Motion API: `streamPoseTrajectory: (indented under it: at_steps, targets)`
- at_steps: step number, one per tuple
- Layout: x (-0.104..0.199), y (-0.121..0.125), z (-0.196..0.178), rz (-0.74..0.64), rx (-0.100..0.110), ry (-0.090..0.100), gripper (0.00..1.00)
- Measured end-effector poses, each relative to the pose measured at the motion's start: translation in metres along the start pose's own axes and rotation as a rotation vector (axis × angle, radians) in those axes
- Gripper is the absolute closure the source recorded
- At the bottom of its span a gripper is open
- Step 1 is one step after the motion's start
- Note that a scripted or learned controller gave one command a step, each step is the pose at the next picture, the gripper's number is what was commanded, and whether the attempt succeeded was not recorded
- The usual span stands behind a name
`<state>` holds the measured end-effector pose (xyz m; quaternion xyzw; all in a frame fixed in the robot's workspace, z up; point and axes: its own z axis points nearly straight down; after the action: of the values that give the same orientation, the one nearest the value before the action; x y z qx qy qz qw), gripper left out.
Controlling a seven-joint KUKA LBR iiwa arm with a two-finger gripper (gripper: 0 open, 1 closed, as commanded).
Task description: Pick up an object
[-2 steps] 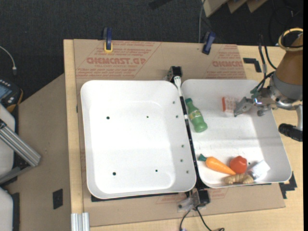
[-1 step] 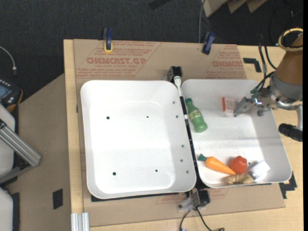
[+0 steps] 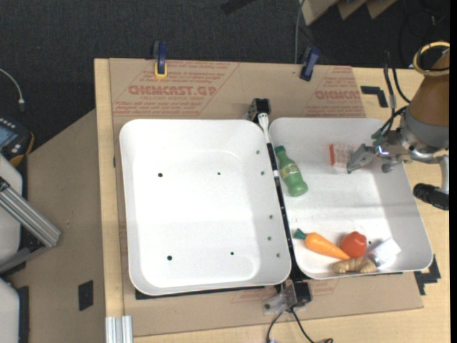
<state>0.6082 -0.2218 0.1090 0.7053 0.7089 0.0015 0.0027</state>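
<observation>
Red lettering reading "CHEMCAST" is printed on the brown board under the bins, followed by characters that look like "G P"; a second, partly cut-off print of the same word is seen toward the far right. No other writing can be read.

The gripper is positioned over the far part of the right bin, below the arm's orange band. Its dark fingers are seen spread apart, and nothing is seen between them. A small white packet with a red stripe lies just beside the gripper on its left; whether the fingers touch it cannot be told.

A green bottle lies on its side against the right bin's left wall. At the near edge of that bin a group of objects is gathered (all close together): an orange carrot, a red tomato-like object, a tan ginger-like root and a small white object. The left bin is marked by four dark dots on its floor.
</observation>
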Motion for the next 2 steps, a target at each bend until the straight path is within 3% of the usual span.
streamPoseTrajectory:
  at_steps: [2]
  targets:
    - [0.0, 0.0, 0.0, 0.0, 0.0, 0.0, 0.0]
